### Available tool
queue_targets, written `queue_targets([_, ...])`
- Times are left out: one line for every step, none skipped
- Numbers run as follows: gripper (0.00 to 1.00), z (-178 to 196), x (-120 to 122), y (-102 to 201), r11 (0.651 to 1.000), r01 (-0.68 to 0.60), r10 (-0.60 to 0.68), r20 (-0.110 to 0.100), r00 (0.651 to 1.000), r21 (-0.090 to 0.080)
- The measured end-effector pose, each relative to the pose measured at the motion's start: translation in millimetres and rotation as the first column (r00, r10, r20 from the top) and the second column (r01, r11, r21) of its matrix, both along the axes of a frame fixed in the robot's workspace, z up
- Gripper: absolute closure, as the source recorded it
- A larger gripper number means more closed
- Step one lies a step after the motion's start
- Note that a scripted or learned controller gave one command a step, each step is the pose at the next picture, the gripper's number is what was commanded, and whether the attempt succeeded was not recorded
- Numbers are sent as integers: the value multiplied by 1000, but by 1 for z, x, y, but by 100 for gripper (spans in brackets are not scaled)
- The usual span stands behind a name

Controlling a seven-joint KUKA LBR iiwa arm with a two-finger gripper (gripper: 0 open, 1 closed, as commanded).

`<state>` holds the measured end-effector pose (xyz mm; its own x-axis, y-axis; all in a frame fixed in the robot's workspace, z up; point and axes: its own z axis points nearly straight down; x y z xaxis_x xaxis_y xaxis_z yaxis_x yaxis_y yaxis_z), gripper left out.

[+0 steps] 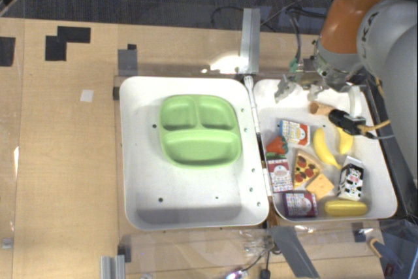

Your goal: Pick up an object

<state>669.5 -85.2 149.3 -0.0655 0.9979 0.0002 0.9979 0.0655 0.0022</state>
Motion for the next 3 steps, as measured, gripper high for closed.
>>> queue_targets([0,-60,-26,-31,1000,-15,15,9,1000,-2])
queue_targets([0,-58,-100,-35,999,-37,37,11,999,-1])
queue_targets([100,-47,-97,-34,999,-37,37,18,999,-2])
